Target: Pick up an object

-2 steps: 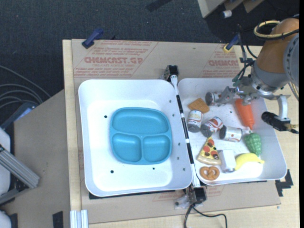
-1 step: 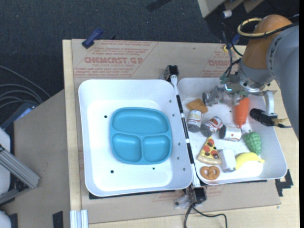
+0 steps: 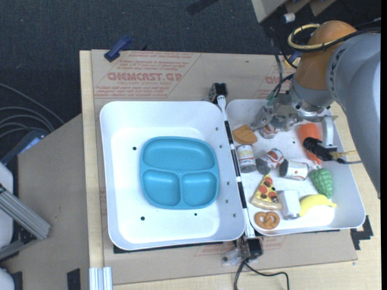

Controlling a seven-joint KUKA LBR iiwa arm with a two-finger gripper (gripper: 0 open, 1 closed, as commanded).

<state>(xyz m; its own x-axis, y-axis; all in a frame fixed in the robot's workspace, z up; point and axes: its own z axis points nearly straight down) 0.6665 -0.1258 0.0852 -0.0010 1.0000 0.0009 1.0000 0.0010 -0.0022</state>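
A grey robot arm with an orange band (image 3: 323, 47) reaches in from the right over the desk (image 3: 151, 77), its pincer (image 3: 275, 116) lowered into the far end of the right-hand shallow white bin (image 3: 354, 207). Whether the pincer is released or clenched cannot be told from this angle, and no object shows between its tips.

The bin's toys lie scattered near the pincer: a tan bread-like piece (image 3: 245, 135) just beside it on the side of the left bin, an orange carrot-like piece (image 3: 309, 132) on its other side, a small labelled can (image 3: 245, 158) nearer the camera, then a slice of toy pizza (image 3: 266, 192), a brown pretzel (image 3: 266, 220), a yellow banana-like piece (image 3: 315, 205) and a green knobbly piece (image 3: 321, 181) toward the near end.

The left-hand white bin (image 3: 121, 119) holds a blue three-compartment plastic tray (image 3: 179, 172), well apart from the pincer.
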